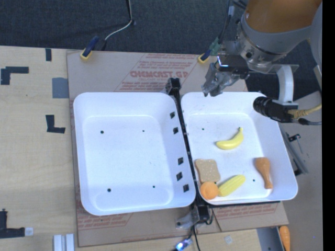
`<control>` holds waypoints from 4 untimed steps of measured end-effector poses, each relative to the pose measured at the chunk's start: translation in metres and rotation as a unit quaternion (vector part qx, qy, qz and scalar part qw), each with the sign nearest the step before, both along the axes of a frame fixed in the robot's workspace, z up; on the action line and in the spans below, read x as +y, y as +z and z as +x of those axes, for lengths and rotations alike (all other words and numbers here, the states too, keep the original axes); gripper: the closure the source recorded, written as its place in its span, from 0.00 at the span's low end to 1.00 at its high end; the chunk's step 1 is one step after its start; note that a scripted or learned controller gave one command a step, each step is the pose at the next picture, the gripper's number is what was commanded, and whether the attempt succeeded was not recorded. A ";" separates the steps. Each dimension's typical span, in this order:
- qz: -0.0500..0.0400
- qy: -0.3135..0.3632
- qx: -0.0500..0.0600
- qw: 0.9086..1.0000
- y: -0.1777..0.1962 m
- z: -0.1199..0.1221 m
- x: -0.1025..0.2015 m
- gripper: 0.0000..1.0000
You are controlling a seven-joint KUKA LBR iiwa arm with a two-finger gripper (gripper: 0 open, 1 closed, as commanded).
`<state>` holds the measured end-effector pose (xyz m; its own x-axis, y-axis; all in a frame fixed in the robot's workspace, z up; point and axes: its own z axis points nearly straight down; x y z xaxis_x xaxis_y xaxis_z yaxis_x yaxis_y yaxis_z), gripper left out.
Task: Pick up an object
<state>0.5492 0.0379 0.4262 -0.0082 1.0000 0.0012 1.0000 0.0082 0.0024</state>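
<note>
Two flat white plastic bins sit side by side on the table (31, 140), which has a light wood top with a brown cardboard sheet (152, 75) under the bins. The left bin (84, 109) has bare white walls and floor. The right bin (201, 106) holds five toy foods. A small yellow plastic banana (230, 140) lies near the middle of that bin. Close to the front edge lies a tan square slice of toy bread (207, 169), and a round orange fruit (209, 191) touches its front corner. A yellow ear of toy corn (231, 184) lies just beside the orange, tilted. A brown toy chicken leg (264, 171) lies near the right wall, apart from the corn.

The grey arm with its orange band (282, 4) comes in from the right. Its dark metal claw (213, 89) hangs over the back rim of the right bin, well apart from all the food. The claw looks dark and small here, so I cannot tell if it is open or closed. Nothing can be seen between its tips.
</note>
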 end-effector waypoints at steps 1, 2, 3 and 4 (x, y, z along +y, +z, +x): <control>-0.002 -0.005 0.011 1.000 -0.115 -0.053 -0.021 1.00; -0.001 -0.003 -0.007 1.000 0.052 -0.016 -0.023 1.00; -0.002 -0.005 0.011 1.000 -0.089 -0.054 -0.032 1.00; -0.002 -0.003 0.006 1.000 -0.074 -0.051 -0.032 1.00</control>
